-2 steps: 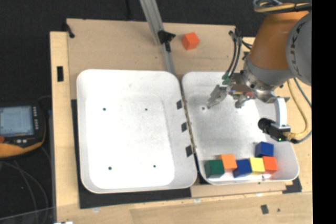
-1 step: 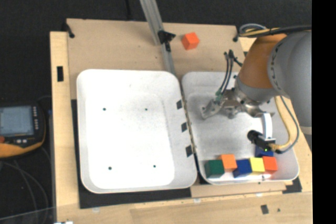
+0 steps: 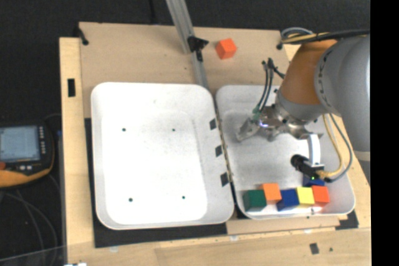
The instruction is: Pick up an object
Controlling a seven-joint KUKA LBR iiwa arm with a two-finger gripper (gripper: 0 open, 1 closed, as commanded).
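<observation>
1. No text, label, brand, number or sign can be read anywhere in the frame
2. The handheld device (image 3: 24, 152) at the left edge of the frame has a lit bluish screen, but whatever is on it is too blurred to read
3. The small dark tabs along the seam between the left bin (image 3: 109, 103) and the right bin (image 3: 237, 99), mid frame, carry no legible marks

My grey arm with its orange band (image 3: 324, 81) runs off the right edge and covers the right white bin's (image 3: 240, 103) far corner. My two-finger gripper (image 3: 252, 128) is blurred, too small to read.
</observation>
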